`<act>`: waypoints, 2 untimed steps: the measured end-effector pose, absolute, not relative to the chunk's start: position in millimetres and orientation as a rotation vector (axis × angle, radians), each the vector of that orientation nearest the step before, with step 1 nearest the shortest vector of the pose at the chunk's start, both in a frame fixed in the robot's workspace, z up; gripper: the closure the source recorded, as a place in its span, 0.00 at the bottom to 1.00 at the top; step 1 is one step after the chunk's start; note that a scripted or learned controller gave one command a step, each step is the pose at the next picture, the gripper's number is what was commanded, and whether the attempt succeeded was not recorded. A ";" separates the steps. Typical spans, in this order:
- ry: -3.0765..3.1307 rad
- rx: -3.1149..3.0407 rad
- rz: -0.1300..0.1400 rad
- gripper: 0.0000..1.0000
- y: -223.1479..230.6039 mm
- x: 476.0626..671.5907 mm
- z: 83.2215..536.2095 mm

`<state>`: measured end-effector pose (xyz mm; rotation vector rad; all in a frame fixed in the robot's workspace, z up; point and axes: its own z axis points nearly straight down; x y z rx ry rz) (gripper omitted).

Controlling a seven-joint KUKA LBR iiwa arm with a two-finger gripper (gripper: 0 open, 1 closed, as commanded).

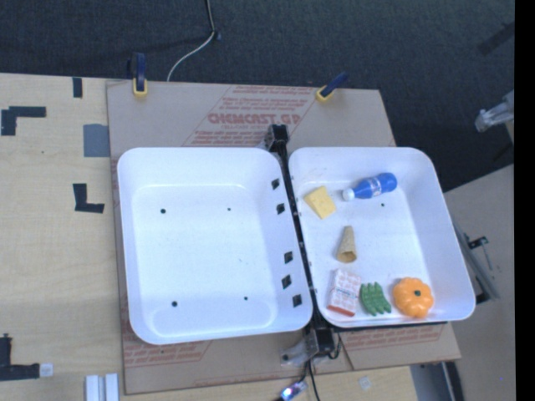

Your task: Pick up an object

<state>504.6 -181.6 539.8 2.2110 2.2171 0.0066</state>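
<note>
The right bin (pixel 443 224) holds several small objects. A yellow block (pixel 318 201) lies near the divider at the back. To its right a blue bottle with a white cap (pixel 372 186) lies on its side. A tan cone (pixel 347 243) rests in the middle of the bin. Along the front wall sit a red and white packet (pixel 343 292), a green ridged piece (pixel 374 298) and an orange pumpkin (pixel 413 296), close together.
The left bin (pixel 134 224) adjoins the right one along a black-clipped seam. Both stand on a brown cardboard sheet (pixel 242 115) held by two clamps. A grey metal part (pixel 495 115) juts in at the right edge, above the dark floor.
</note>
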 end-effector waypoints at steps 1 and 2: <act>2.219 2.218 -0.001 1.00 -182.0 504.2 545.4; 2.228 2.216 0.000 1.00 -128.9 501.9 534.3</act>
